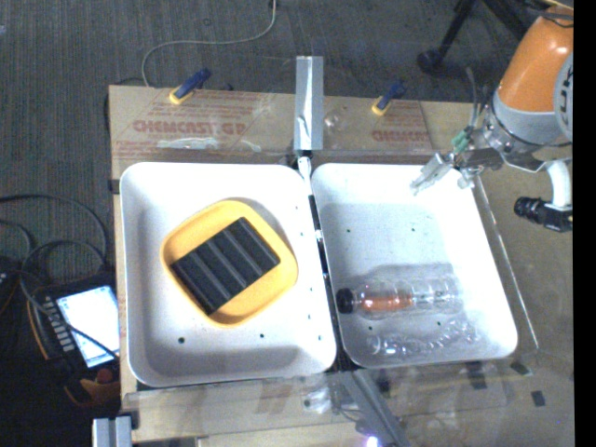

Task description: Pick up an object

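A clear plastic bottle [402,298] with a black cap and an orange tint inside lies on its side in the right bin [391,222], towards the front. A yellow pad with a black ribbed top [229,260] lies in the left bin [149,203]. My gripper [444,177] hangs over the far right corner of the right bin, well behind the bottle. Its two pale fingers [425,177] are spread apart with nothing between them.
Some crumpled clear plastic [424,343] lies at the front of the right bin. A metal post [308,101] stands behind the seam between the bins. Two blue-and-yellow clamps [189,85] hold the cardboard at the back. Cables and a device [79,319] lie on the floor at the left.
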{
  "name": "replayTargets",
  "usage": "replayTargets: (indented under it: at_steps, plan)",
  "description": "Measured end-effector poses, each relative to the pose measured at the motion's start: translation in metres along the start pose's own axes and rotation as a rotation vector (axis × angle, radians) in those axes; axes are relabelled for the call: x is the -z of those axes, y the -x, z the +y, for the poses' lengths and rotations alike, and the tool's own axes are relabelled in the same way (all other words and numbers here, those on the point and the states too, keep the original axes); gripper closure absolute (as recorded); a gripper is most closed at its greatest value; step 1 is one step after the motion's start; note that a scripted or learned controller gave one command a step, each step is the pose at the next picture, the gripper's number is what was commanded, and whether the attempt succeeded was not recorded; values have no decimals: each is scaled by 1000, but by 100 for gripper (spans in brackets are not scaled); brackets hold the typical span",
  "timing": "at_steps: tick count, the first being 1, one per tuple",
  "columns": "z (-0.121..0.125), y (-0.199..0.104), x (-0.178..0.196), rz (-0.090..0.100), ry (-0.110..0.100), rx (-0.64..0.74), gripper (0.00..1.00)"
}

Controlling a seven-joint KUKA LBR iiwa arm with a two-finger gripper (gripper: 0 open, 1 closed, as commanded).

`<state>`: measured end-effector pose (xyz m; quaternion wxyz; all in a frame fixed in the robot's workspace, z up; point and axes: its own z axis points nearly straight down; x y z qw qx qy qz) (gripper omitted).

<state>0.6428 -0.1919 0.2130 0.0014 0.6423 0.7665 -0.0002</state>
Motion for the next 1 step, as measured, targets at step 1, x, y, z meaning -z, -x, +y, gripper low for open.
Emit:
replayTargets:
  at_steps: [1]
  plan:
    - [-70,20,-5,1,-1,261,0]
